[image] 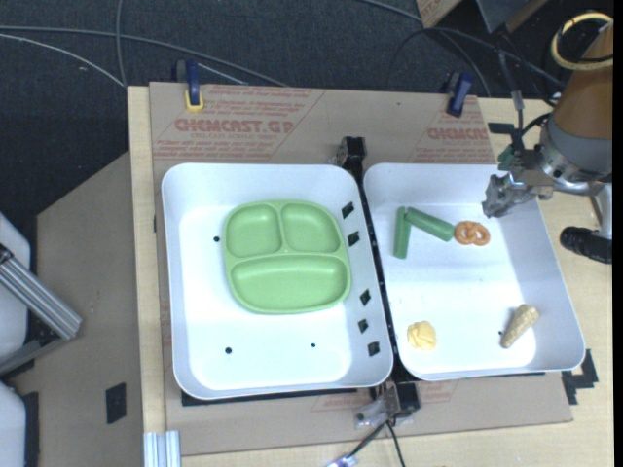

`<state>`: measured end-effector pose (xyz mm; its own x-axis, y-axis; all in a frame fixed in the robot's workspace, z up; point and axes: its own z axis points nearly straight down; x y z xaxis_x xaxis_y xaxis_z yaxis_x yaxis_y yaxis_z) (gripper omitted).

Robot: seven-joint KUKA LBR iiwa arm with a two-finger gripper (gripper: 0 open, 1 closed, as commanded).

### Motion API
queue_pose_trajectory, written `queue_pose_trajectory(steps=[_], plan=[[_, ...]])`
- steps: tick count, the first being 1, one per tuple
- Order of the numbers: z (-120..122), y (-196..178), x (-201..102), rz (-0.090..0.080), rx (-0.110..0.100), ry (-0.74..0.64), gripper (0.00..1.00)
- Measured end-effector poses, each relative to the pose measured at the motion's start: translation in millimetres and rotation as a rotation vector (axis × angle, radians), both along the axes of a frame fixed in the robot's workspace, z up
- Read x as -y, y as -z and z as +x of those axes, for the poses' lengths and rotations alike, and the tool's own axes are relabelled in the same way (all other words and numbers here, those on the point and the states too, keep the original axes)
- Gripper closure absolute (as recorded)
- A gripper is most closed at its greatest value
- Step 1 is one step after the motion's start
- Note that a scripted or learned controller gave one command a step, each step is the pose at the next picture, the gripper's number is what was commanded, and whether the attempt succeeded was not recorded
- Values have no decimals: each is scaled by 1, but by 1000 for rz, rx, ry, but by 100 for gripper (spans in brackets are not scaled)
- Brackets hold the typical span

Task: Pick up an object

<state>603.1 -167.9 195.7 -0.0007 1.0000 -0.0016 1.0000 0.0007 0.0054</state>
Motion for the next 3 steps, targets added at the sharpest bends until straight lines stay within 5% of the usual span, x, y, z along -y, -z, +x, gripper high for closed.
queue_pose_trajectory(steps=[1, 3], plan=[[-3, -64, 1, -1, 3, 0, 100], [-35, -52, -101, 5, -10, -5, 100]])
